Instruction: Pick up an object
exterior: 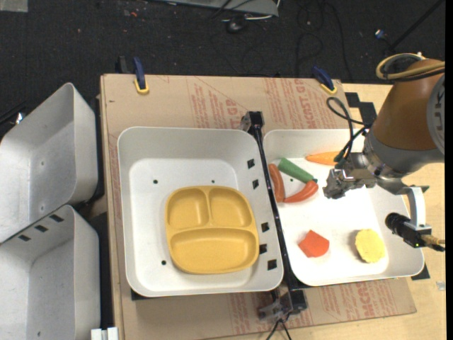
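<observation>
jaws hard to read at this slant, cannot tell if anything gripped. gripper (pixel 338 187) low over right bin (pixel 396 264), right of centre frame, just beside red pepper (pixel 303 193) and green piece (pixel 296 169), likely lining up a pick.

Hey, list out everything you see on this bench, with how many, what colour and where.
Shallow plastic bins: two, white, side by side on the bench.
Divided plastic plate: one, yellow, three compartments, in the left bin.
Green pepper-shaped toy: one, green, upper left of the right bin.
Red chili-shaped toys: two, red, beside and below the green one.
Orange carrot-shaped toy: one, orange, near the right bin's far wall.
Red-orange chunky toy: one, front of the right bin.
Yellow round toy: one, front right of the right bin.
Cardboard sheet: one, brown, under the bins.
Gripper: one, grey, over the right bin by the chilies.
</observation>
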### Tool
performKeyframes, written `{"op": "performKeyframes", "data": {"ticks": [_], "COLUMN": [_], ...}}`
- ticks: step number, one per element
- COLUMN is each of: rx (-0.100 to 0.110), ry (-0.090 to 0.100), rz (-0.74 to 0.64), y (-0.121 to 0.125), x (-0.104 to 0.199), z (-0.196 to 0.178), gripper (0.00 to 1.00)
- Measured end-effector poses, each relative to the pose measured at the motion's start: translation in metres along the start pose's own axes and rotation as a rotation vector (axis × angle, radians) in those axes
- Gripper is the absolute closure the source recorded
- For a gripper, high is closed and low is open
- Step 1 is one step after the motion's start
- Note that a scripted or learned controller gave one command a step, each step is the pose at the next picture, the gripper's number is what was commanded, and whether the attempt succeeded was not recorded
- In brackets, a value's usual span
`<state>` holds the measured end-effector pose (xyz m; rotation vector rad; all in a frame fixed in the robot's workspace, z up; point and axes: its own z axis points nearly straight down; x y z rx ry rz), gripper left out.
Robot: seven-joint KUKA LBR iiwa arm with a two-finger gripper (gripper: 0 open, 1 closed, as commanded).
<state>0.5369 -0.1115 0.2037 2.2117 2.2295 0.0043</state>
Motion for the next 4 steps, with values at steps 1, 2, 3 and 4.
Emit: {"op": "performKeyframes", "data": {"ticks": [1,2,3,4], "rx": [0.000,0.001,0.000,-0.001], "ry": [0.000,0.000,0.000,0.000], "rz": [-0.001,0.000,0.001,0.002], "y": [0.021,0.037,0.071,0.091], "x": [0.057,0.113,0.156,0.200], "z": [-0.013,-0.015,-0.022,-0.034], "gripper": [1.00,1.00,1.00,1.00]}}
